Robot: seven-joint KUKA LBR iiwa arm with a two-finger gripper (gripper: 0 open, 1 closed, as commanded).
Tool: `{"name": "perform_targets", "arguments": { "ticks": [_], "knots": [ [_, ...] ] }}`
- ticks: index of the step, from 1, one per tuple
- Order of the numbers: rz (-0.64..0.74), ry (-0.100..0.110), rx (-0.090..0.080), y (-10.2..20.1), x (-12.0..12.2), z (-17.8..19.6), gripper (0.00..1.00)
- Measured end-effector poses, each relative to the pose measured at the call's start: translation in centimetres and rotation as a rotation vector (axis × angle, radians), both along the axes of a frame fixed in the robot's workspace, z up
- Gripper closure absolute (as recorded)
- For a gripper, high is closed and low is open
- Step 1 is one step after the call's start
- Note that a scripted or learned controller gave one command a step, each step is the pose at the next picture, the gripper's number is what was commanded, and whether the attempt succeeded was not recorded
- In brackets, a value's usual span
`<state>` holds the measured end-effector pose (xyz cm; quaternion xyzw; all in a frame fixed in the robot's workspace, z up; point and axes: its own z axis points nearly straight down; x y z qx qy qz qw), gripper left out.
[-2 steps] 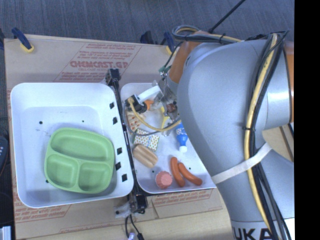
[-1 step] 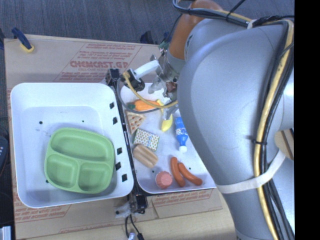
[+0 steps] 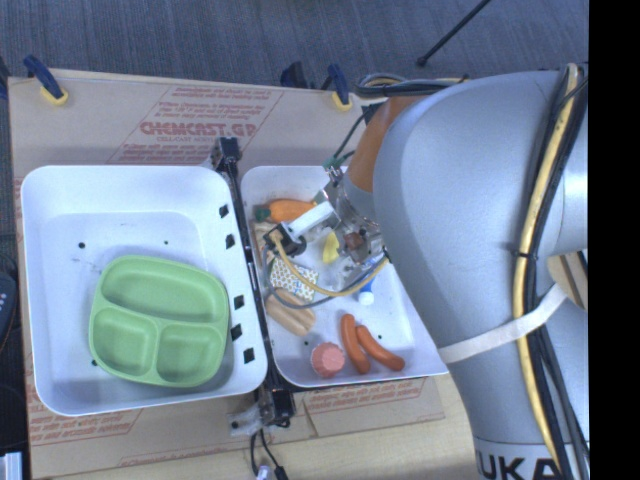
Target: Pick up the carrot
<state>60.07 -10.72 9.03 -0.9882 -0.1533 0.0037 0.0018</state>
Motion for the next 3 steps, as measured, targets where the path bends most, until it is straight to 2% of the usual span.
{"name": "perform_targets", "arguments": {
  "ticks": [1, 2, 3],
  "knots": [
    [-0.100, -0.004, 0.001, 6.1, -1.4, 10.2, 0.00],
    [-0.026, -0.004, -0.001, 9.4, 1.9, 10.1, 0.00],
    [-0.088, -0.004, -0.002, 10.7, 3.7, 10.1, 0.00]
  ]
}}
